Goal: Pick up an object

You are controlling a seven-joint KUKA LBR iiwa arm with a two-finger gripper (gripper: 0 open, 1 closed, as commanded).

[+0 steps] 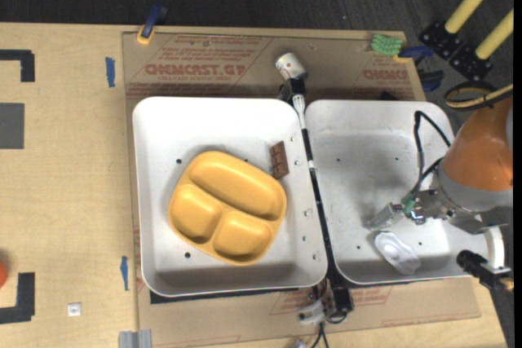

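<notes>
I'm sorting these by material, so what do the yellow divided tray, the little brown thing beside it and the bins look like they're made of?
The yellow divided tray looks like moulded plastic: smooth, uniform colour, soft sheen, rounded compartments. The small brown piece is matte, maybe wood or plastic; too small to tell. The left bin and right bin look like thin white plastic with rounded, formed corners.

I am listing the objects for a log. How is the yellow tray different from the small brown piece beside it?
The yellow tray is large, rounded and split into three compartments; the brown piece is small, narrow and flat. The tray fills the middle of the left bin; the piece lies near its right wall, at the tray's upper right edge. Both are in that bin.
</notes>
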